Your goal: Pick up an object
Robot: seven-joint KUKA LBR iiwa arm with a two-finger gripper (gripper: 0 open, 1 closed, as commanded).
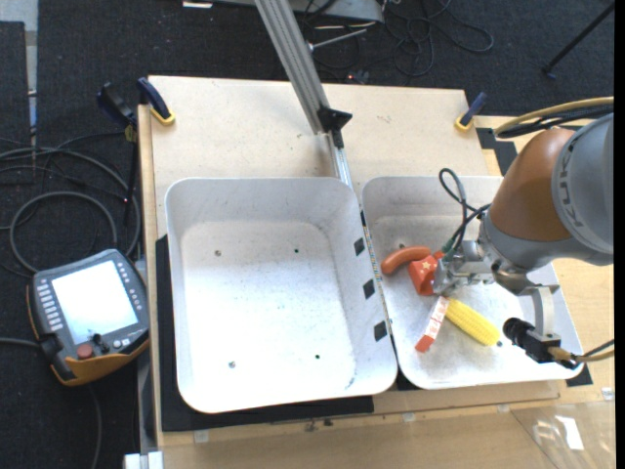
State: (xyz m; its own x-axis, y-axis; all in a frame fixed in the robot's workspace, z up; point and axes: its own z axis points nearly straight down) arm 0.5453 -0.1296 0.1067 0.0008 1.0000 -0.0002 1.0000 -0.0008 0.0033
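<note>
Black carpet strewn with cables surrounds a pale wooden surface [244, 125] carrying two shallow white bins side by side. Over the right bin [391, 203], the end effector [451, 279] hangs low at the bin's middle, directly beside an orange-red block [422, 276]; whether it is open, closed or gripping anything cannot be told, since the wrist covers it. An orange sausage-shaped piece [400, 259] lies just left of the block, touching it or nearly so. Below the end effector, a slim white and red stick [432, 325] lies at a slant, with a yellow corn cob [472, 323] just to its right. The left bin [195, 203] sits alongside. On the carpet at far left rests a handheld control pad [88, 311].
</note>
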